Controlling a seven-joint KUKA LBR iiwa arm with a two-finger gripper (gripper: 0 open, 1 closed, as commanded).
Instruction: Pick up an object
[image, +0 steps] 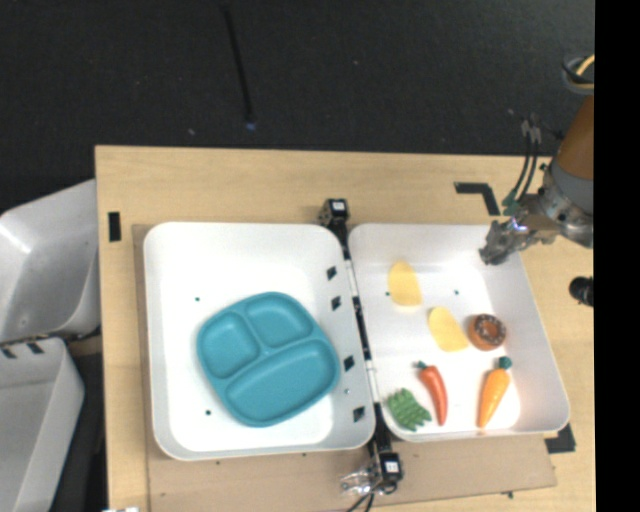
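Two white bins sit side by side on the wooden counter (250, 175); my claw (497, 245) hangs over the far right corner of the right bin (520, 300), and I cannot tell how it is set. Below it lie two yellow pieces (404, 284) (446, 329), a brown doughnut (486, 331), a red pepper (432, 391), an orange carrot (493, 394) and a green leafy piece (408, 408). A blue divided plate (265, 356) rests in the left bin (175, 330)

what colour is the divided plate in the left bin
Teal blue all over, seen plainly in the camera view: the divided plate.
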